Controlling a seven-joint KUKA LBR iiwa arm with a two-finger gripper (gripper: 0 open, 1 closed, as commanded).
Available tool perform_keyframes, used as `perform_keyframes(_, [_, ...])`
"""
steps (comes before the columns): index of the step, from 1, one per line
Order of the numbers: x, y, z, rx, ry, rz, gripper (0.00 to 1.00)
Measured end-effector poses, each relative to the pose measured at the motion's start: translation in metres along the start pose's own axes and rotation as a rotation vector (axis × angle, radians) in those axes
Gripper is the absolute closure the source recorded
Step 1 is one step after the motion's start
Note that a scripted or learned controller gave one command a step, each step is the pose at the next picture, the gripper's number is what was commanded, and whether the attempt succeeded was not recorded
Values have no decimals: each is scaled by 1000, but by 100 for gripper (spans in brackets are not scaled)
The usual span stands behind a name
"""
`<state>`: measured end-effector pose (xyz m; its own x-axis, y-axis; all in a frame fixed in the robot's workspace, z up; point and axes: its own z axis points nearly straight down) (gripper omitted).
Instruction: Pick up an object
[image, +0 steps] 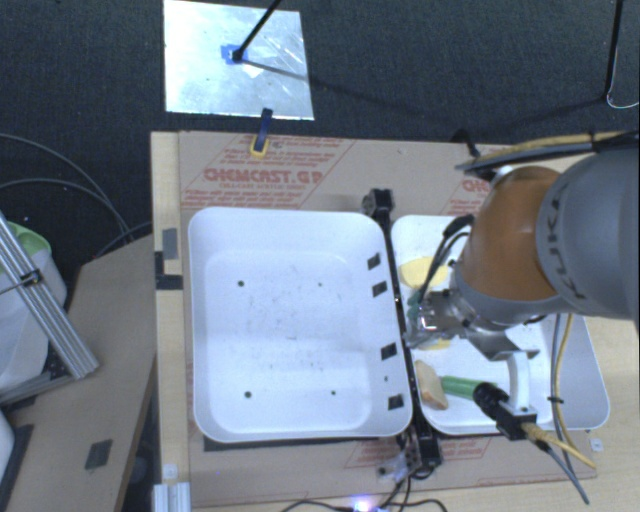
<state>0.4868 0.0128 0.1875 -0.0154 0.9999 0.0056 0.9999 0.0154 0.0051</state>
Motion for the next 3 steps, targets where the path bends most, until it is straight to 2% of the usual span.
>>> perform_keyframes(1, [117, 3, -78, -4, -1, -1, 100])
perform_keyframes(2, [192, 9, -244, -13, 5, 2, 100])
perform_keyframes(3, [147, 19, -226, 2, -5, 18, 100])
